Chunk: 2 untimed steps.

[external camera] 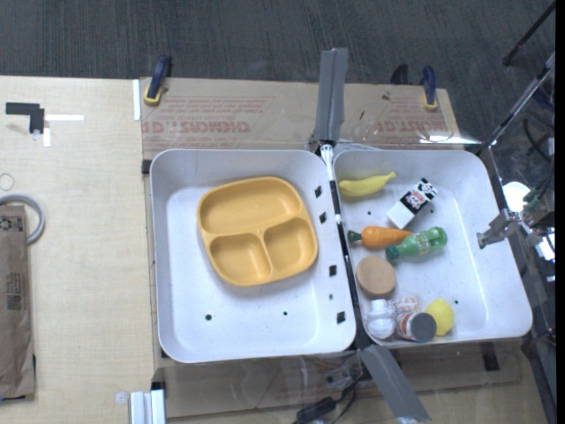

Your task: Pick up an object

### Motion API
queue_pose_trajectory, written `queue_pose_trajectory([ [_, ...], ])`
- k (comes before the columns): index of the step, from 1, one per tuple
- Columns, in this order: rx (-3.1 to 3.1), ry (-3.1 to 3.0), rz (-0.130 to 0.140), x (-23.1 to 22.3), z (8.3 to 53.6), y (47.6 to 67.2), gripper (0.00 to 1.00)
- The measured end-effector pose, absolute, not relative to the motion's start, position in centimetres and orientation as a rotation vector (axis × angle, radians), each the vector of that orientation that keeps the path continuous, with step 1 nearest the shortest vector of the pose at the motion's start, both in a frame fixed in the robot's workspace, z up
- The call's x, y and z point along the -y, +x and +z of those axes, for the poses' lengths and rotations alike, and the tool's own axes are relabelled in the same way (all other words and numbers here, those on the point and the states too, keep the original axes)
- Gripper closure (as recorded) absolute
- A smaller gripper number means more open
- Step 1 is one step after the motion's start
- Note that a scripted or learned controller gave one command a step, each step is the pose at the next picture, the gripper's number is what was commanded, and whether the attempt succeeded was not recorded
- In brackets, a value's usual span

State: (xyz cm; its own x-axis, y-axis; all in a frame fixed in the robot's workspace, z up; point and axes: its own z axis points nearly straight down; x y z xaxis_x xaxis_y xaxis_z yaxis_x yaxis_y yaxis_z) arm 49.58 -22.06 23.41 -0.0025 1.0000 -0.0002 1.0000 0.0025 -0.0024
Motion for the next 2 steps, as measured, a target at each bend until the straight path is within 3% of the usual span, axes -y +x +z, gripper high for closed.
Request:
queue_pose_trajectory([
  [1,2.223,-2.217,0.002,19.2,15.7,47.7,0.00],
  [2,2.445,-1.972,0.002,15.1,17.9,52.7,0.00],
])
